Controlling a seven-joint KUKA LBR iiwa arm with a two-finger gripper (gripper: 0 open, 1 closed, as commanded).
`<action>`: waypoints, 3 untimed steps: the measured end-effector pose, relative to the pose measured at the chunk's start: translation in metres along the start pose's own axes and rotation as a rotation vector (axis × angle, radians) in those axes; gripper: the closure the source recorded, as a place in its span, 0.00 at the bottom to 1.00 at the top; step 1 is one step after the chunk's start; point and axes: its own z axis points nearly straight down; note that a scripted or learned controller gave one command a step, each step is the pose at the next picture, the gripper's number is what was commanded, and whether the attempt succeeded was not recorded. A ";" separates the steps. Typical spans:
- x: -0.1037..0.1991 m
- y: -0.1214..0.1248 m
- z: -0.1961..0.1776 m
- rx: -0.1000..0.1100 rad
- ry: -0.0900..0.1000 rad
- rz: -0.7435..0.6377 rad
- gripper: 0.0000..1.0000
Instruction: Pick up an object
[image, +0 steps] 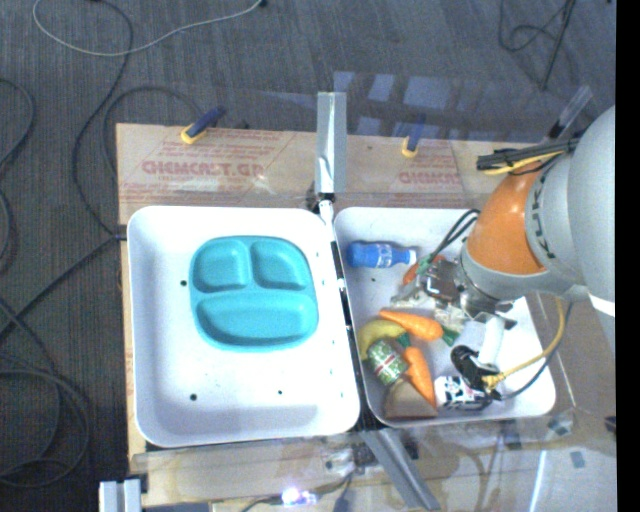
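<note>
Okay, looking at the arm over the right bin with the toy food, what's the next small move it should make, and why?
Probably a short, straight descent. The gripper sits in the right bin, just above the carrots and beside the blue bottle, with nothing visibly held. The divided teal tray lies alone in the left bin, so the nearest pickable things are right below the wrist.

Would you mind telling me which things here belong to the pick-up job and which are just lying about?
For the job:
gripper
right bin
blue bottle
orange carrot
second carrot
banana

Lying about:
left bin
turquoise divided tray
yellow clamps
</note>
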 end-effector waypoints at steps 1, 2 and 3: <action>-0.004 0.022 0.001 0.025 0.004 0.093 0.00; 0.001 -0.003 0.000 -0.001 -0.001 0.043 0.00; -0.020 -0.007 0.001 0.006 0.007 -0.094 0.00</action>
